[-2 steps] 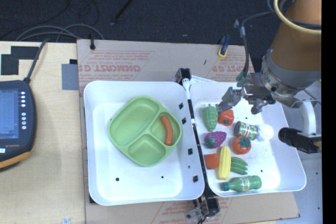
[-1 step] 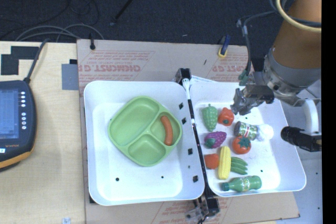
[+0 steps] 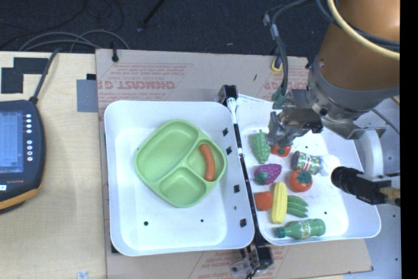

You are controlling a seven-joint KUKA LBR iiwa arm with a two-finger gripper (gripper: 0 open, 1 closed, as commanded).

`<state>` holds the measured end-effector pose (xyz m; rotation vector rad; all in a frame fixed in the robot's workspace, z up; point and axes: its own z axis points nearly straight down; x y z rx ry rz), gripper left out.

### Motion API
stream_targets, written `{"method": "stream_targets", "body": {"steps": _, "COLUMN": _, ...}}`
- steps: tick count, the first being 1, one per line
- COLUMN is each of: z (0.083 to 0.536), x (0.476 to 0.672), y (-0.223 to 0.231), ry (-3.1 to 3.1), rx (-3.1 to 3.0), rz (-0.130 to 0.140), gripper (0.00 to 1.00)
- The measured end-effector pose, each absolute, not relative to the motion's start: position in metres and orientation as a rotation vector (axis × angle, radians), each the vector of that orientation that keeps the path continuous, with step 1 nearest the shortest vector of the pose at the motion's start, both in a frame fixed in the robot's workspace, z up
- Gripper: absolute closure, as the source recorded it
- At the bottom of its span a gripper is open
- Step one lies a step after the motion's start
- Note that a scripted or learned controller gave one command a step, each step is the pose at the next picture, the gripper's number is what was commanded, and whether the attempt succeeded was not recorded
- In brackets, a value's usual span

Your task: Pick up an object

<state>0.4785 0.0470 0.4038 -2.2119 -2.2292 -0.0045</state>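
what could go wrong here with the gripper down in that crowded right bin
The gripper sits among tightly packed toys: it may nudge the green vegetable or the red piece beside it instead of grasping cleanly. The purple grapes and small can lie close, so a lift could drag neighbours along.

We cannot tell how the gripper [image 3: 282, 139] stands; its tips are lost against a small red item [image 3: 281, 151] that it mostly covers. The arm [image 3: 366, 23] is cut off at the top and right. The pendant [image 3: 16, 147] runs off the left edge.
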Motion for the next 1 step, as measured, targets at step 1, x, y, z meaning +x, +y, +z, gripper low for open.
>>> {"method": "stream_targets", "body": {"steps": 1, "z": 0.4108, "x": 0.4792, "y": 0.0442, "ry": -2.225, "rx": -2.213, "rz": 0.008, "gripper": 1.0}}
